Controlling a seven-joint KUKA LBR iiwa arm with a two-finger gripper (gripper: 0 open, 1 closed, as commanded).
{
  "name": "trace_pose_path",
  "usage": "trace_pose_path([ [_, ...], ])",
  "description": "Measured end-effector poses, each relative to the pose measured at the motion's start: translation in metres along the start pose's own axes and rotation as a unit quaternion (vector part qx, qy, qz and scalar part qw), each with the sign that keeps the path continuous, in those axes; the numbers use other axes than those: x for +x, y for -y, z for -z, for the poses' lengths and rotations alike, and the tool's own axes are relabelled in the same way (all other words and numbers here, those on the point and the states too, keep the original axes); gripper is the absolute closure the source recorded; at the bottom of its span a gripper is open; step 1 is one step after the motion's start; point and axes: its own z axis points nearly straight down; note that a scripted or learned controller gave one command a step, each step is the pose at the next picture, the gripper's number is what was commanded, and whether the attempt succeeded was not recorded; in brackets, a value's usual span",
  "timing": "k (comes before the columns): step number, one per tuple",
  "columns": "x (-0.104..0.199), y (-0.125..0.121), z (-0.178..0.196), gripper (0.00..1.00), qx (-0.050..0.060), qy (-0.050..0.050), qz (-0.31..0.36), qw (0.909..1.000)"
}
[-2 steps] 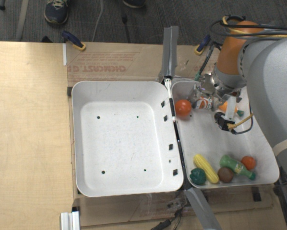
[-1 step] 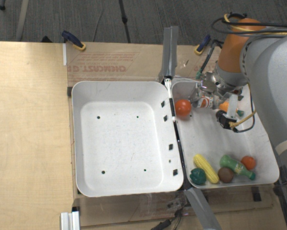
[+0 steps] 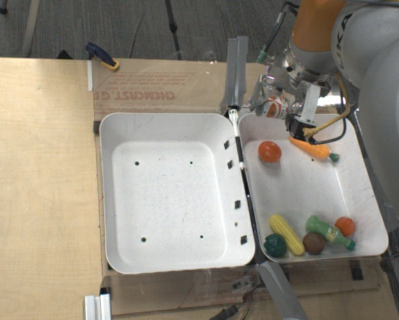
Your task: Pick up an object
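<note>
Two white bins (image 3: 106,179); one tomato (image 3: 269,152); one carrot (image 3: 311,148); one corn cob (image 3: 286,234); one can (image 3: 274,107).

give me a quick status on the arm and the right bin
Gripper at right bin's far left corner, a small red-white object by it. Tomato, carrot close below. Nothing blocking.

The gripper (image 3: 277,105) hides part of a red-and-white object (image 3: 274,107); its fingers are unclear.

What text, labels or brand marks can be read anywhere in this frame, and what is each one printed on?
"CHEMCRET"-like red print, upside down, partly legible: on the cardboard sheet behind the left bin.
Dark lettering on the arm's grey casing by the orange band: cut off, unreadable.
Red-and-white item near the gripper: any print too small to read.
</note>
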Motion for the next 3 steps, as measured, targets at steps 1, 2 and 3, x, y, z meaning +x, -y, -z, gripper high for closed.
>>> trace_pose_path([
  [1, -0.094, 0.065, -0.039, 1.0, 0.002, 0.0, 0.063, 0.998],
  [2, -0.193, 0.06, -0.13, 1.0, 0.002, 0.0, 0.119, 0.9929],
  [3, -0.19, -0.065, -0.13, 1.0, -0.005, 0.001, 0.177, 0.9841],
])
